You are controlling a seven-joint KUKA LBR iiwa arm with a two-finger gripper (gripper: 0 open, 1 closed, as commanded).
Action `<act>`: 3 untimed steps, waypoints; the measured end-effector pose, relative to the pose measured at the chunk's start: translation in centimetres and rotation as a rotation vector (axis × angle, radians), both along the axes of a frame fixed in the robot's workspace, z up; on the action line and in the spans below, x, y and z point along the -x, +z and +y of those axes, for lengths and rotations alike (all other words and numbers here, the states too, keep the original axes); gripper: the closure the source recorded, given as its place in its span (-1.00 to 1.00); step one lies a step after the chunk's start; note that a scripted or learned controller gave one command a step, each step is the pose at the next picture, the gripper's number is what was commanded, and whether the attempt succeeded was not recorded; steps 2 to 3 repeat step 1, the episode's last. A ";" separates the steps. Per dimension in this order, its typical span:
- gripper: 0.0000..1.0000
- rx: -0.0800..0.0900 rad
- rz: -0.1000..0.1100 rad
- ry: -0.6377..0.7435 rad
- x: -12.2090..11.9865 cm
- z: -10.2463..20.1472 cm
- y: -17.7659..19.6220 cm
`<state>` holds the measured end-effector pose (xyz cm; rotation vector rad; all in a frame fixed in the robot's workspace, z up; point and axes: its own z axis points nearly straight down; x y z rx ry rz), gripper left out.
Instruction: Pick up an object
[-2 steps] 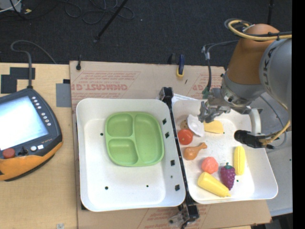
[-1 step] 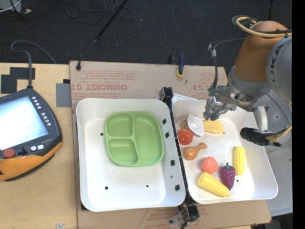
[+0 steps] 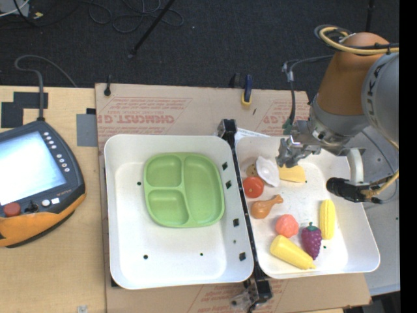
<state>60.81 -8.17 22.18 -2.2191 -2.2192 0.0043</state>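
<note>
Gripper (image 3: 290, 156) sits low over the far part of the right bin (image 3: 365, 256), directly above a yellow cheese wedge (image 3: 292, 174); fingers point down at the wedge's far edge, but can't tell how wide the jaws are or whether they actually have it. White shell-like piece (image 3: 267, 170) lies just left of the wedge, touching or nearly so. Nearer the camera in the same bin: red tomato (image 3: 253, 187), brown drumstick (image 3: 266, 206), pinkish-red fruit (image 3: 286, 225), purple grapes (image 3: 311, 239), a yellow corn cob (image 3: 327, 218) by the right side, and a larger yellow piece (image 3: 291, 252) at the near edge. Left bin (image 3: 127, 253) holds a green divided plate (image 3: 183, 189), lying flat. Teach pendant (image 3: 36, 178) sits on the bench well left of both bins.
</note>
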 end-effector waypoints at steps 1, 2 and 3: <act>1.00 0.000 -0.003 0.000 -0.5 0.4 1.6; 1.00 0.000 -0.003 0.000 -0.5 0.4 1.6; 1.00 0.000 -0.003 0.000 -0.5 0.4 1.6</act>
